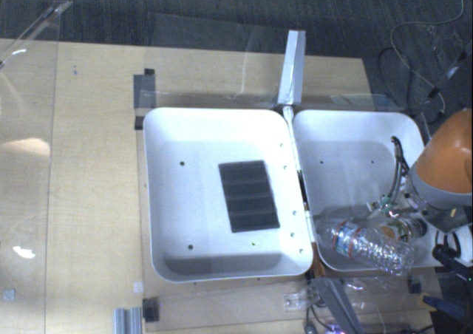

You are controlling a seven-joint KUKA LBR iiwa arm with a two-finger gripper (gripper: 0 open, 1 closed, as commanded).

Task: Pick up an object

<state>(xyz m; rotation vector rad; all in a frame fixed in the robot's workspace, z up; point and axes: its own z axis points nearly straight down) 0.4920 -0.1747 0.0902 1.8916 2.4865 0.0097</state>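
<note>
A clear plastic bottle (367,245) lies on its side along the near edge of the right bin (340,148), toward that bin's near-right corner, its cap end pointing to the divider between the bins. The arm's orange band (447,162) hangs over the right edge of the same bin, and the gripper (395,214) sits just above the bottle's far side, low in the bin. How wide the tool stands cannot be told here, as cables and the wrist crowd it. Its position suggests a descent onto the bottle, the only loose object on that side. In the left bin (170,177) a dark ribbed rectangular pad (249,195) lies flat near the centre, well apart from the arm.
</note>
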